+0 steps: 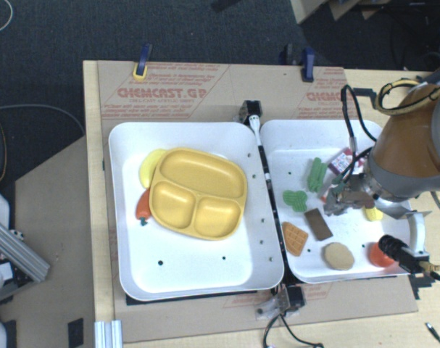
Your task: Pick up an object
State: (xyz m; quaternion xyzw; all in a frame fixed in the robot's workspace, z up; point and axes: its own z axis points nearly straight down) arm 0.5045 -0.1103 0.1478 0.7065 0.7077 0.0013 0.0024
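My gripper (341,200) hangs low in the right bin (292,140), reaching in from the right on the grey and orange arm (412,147). It sits just above and right of a brown rectangular block (318,224). A green pickle-like piece (317,174) lies up and left of it, and a green broccoli-like piece (295,200) lies to its left. A pink and white packet (341,161) lies just behind it. In front are a waffle piece (294,238), a tan round piece (338,256), a red piece (380,255) and a small yellow piece (374,213).
The left bin (191,267) holds a yellow divided plate (198,193), with a yellow piece (150,165) and an orange-red piece (143,206) tucked at its left edge. A black divider (262,162) runs between the bins. Clamps (141,62) grip the board's far edge.
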